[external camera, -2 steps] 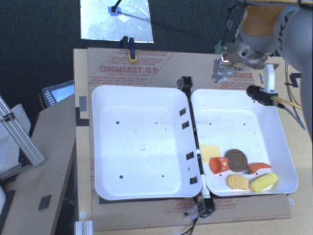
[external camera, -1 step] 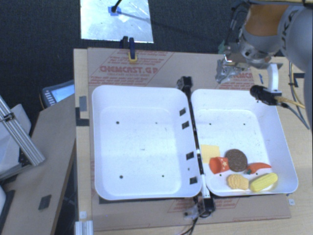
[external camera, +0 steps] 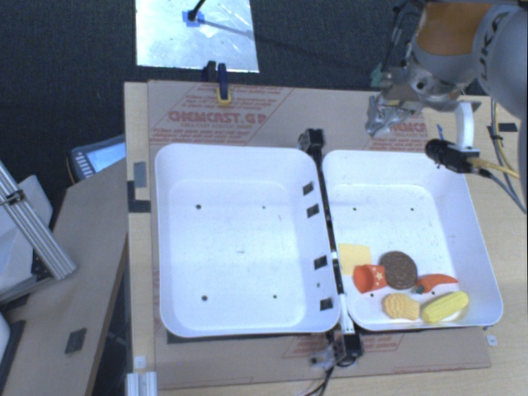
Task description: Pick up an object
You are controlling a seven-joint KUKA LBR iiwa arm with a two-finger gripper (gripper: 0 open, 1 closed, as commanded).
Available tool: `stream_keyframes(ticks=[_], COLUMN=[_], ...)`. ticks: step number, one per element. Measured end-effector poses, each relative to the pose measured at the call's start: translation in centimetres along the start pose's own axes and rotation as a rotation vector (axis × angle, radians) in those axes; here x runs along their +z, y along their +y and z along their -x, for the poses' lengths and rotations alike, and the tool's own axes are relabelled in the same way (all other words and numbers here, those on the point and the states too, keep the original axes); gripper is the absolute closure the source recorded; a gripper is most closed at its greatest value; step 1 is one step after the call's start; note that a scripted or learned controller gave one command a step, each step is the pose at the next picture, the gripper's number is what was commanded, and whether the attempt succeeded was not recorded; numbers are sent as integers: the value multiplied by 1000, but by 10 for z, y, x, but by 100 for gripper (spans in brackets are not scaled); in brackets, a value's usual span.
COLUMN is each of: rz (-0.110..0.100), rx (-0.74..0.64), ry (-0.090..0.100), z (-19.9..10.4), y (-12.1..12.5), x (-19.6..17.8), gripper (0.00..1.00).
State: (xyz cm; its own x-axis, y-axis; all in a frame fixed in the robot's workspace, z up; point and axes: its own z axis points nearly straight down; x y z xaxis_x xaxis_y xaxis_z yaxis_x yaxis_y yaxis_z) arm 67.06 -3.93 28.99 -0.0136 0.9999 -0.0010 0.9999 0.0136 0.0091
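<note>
Hand (external camera: 384,122) hangs beyond the far edge of the right bin (external camera: 478,221), above the cardboard sheet (external camera: 247,110) on the table; whether it is spread or pressed together I cannot tell at this angle, and nothing shows between its tips.

Going near to far: the candidates for picking all lie in the near end of the right bin. Closest to the near rim sit a yellow toy corn cob (external camera: 445,306) and, just beside it toward the divider, a ridged tan piece like a biscuit (external camera: 402,306). Behind them are a red toy pepper (external camera: 369,277), a round brown patty (external camera: 398,269) touching it, and an orange carrot-like piece (external camera: 436,282) near the patty. A pale yellow cheese slice (external camera: 354,255) lies flat just beyond the pepper, close to the divider. The left bin (external camera: 165,246) sits alongside.

Judged from this, the step is still the approach: the hand is well apart from every object. Next it must travel toward the near end, choose one piece, and descend; the cluster is tight, so the corn at the edge looks the easiest to isolate.
</note>
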Motion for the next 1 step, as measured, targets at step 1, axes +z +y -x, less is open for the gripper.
stream_keyframes(ticks=[1], rz=[-3], rx=[3], ry=[3], z=[-67], y=[0], x=[-45], gripper=[100])
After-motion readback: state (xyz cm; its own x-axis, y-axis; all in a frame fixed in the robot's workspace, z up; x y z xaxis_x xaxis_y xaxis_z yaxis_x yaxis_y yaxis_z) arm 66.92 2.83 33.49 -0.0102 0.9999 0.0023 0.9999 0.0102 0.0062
